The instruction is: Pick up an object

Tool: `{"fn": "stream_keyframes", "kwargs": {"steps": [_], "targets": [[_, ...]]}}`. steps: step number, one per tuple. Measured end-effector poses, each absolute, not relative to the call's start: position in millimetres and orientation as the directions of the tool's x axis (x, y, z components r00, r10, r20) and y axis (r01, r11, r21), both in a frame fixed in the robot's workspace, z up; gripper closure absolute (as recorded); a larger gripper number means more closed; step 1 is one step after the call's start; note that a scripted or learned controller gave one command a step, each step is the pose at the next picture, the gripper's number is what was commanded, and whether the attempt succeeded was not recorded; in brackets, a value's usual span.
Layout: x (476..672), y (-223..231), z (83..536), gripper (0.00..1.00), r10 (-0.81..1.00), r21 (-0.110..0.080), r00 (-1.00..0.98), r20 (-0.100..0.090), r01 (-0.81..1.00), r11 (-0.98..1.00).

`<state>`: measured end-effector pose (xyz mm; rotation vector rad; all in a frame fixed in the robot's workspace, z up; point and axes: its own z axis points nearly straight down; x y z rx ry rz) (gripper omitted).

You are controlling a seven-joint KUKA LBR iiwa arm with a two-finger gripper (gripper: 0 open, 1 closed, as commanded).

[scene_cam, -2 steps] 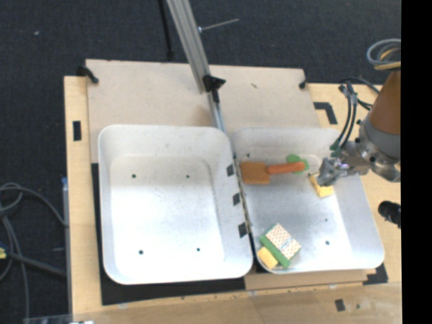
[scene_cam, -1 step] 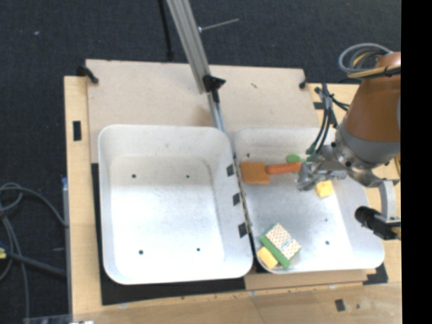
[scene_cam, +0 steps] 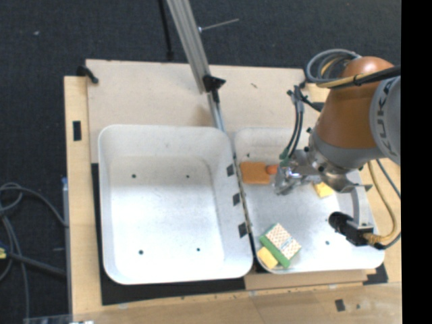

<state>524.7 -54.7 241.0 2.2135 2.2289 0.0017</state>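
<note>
Dark speckled carpet floor [scene_cam: 81,19] is surrounding a light wooden bench [scene_cam: 148,93]. A slanted aluminium rail [scene_cam: 189,36] is rising from the bench's far side. Loose grey cables [scene_cam: 20,211] are lying on the floor at left. Lighting is even.

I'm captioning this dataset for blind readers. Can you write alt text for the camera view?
A grey and orange robot arm reaches from the right over the right bin, its gripper low beside an orange block. A checkered sponge lies near that bin's front edge, and the left bin sits alongside.
</note>
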Motion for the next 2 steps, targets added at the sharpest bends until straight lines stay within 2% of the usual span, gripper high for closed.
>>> {"fn": "stream_keyframes", "kwargs": {"steps": [1, 2], "targets": [[539.3, -4.3, 241.6, 1.0, 1.0, 0.002, -0.008, 0.001, 1.0, 0.008], [543.7, 45.6, 250.9, 1.0, 1.0, 0.002, -0.008, 0.001, 1.0, 0.008]]}}
